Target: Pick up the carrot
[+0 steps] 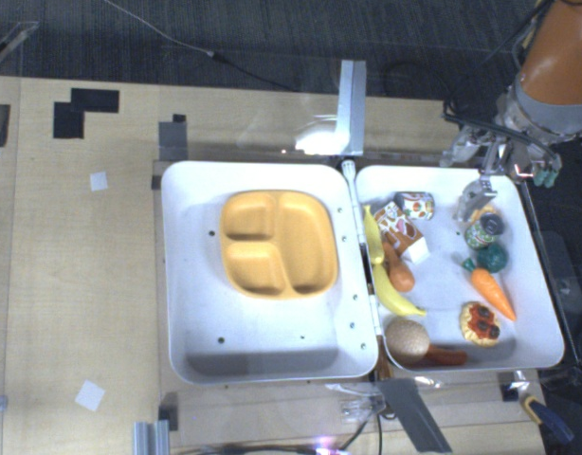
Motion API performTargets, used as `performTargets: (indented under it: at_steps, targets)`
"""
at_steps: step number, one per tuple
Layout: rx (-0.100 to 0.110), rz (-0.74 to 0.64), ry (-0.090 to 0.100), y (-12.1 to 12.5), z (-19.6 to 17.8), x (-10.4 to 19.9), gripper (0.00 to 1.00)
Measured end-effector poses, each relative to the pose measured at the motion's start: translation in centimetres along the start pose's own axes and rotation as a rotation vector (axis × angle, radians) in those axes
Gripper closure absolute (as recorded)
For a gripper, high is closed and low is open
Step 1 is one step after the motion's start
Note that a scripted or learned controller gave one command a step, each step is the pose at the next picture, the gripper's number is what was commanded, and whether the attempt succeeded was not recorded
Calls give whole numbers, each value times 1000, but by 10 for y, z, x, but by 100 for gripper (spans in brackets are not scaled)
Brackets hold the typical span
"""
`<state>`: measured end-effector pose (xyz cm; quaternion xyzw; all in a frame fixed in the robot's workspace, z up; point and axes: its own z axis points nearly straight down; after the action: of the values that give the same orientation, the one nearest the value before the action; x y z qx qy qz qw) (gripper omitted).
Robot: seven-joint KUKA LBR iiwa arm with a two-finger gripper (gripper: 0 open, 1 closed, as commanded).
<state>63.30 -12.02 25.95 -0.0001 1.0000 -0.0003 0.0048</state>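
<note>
The carrot (496, 293) is orange with a dark green leafy top and lies slantwise near the right wall of the right bin (542, 349). My gripper (475, 200) hangs over the far right part of that bin, above a small green-and-yellow can (483, 227). It is about a hand's width beyond the carrot and holds nothing that I can see. The arm's orange band (559, 50) rises at the upper right.
The right bin also holds a banana (387, 278), a sausage (398, 265), a small printed box (396, 218), a tin (415, 204), a round tart (481, 322), a brown bun (407, 337) and a red piece (448, 355). A yellow divided tray (277, 243) sits in the left bin (191, 330).
</note>
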Motion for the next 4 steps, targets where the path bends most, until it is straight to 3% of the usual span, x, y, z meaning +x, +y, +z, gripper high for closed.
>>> performTargets:
  at_steps: [1,2,3,4]
  targets:
    - [-2,3,13,-71,135,7,0]
    - [1,70,-3,-85,170,75,0]
    - [4,63,-14,-84,156,70,100]
    - [0,185,-4,-28,98,87,100]
